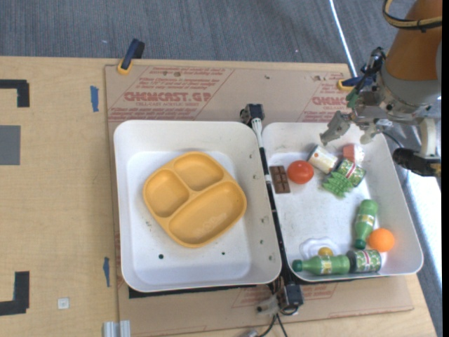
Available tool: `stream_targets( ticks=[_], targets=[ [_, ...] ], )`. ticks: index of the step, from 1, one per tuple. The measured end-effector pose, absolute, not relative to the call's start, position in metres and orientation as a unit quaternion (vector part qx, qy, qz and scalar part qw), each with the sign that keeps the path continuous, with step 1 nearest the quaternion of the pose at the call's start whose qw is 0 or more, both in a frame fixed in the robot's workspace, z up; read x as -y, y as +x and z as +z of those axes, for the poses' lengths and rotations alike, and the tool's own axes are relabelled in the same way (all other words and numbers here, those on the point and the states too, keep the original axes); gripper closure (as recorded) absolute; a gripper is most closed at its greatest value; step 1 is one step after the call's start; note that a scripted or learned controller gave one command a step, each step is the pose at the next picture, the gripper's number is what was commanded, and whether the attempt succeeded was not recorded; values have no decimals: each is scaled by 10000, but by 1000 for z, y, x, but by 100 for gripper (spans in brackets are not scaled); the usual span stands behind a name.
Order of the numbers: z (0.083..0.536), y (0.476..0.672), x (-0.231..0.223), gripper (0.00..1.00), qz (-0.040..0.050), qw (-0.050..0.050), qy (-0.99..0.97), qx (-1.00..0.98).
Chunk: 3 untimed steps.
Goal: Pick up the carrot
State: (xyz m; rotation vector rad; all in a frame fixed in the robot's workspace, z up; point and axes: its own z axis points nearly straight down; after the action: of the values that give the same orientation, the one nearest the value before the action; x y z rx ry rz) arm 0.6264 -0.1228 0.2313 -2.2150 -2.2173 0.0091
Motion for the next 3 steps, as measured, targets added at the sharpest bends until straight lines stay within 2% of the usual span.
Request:
stream_targets(
  ticks=[1,2,3],
  targets=[
    [117,601,104,0,35,45,-7296,6839],
    [85,565,94,0,5,9,-8485,5292],
    [92,564,95,100,32,17,-8490,5285]
  ],
)
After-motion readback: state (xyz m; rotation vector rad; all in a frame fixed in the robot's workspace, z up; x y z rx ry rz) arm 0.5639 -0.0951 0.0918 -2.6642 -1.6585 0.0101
